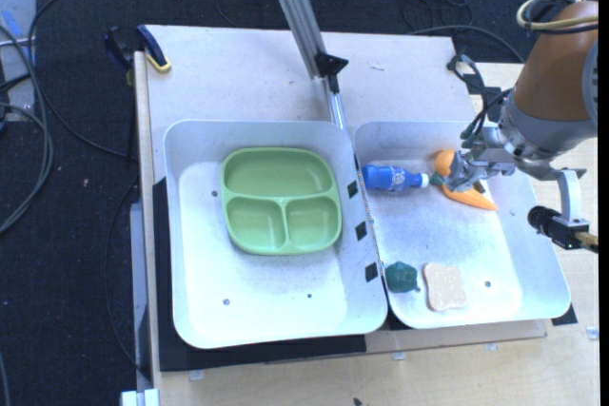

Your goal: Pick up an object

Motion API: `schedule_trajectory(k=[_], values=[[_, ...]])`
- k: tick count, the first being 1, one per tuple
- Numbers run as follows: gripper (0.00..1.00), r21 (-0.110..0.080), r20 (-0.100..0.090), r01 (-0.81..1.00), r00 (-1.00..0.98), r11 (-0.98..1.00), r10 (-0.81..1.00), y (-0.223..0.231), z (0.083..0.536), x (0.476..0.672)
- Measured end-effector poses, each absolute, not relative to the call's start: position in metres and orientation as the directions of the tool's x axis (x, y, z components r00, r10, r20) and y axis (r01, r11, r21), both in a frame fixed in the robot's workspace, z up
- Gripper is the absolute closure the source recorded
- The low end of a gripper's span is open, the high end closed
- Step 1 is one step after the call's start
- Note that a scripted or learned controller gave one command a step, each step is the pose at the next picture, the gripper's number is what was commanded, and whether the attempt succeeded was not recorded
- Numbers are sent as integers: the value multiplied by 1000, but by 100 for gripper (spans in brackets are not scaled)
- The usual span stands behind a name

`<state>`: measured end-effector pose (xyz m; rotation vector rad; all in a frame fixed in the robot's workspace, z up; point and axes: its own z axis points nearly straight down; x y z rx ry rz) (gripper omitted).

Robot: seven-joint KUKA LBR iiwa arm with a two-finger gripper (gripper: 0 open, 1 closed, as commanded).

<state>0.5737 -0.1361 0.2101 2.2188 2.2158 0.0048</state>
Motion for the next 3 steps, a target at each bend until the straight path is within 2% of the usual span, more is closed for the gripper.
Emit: schedule_trajectory(k=[1,2,3], values=[[100,1,-1,1000,1,-1,1000,-136,208,574],[100,2,1,1000,-8,8,1000,-83,221,575],[100,0,2,1000,-8,8,1000,-28,213,583]])
